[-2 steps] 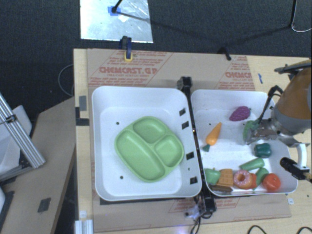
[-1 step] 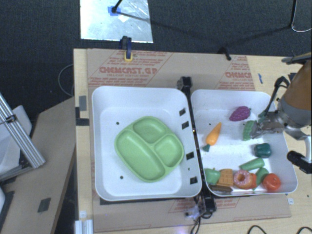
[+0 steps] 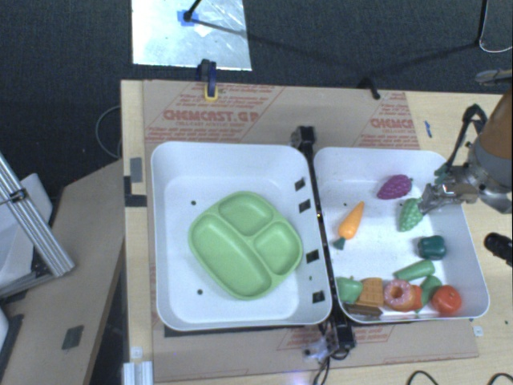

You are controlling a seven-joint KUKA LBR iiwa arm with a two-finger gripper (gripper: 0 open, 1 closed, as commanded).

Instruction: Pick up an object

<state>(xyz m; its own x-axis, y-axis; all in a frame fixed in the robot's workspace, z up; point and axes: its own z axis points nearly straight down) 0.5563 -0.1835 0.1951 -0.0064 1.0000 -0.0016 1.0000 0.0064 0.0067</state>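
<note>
Beneath both white bins (image 3: 240, 157) lies brown board (image 3: 232, 112) over dark carpet (image 3: 64, 54); hand (image 3: 433, 195) state unclear.

Bins: I read the left bin (image 3: 172, 215) and right bin (image 3: 469, 239) as smooth white plastic with a faint sheen.
Tray: my view shows the divided green tray (image 3: 244, 245) as matt moulded plastic.
Toy food: carrot (image 3: 351, 220), purple grapes (image 3: 394, 187) and tomato (image 3: 446, 298) look like plastic; the tomato is glossy.
Desk: desk (image 3: 264, 115) topped with brown printed cardboard, matt.
Gripper: gripper (image 3: 437, 195) looks like bare grey metal.
Sheet: foil sheet (image 3: 191, 24), shiny and crinkled.
Floor: floor (image 3: 56, 54), dark and rough, like carpet.
</note>
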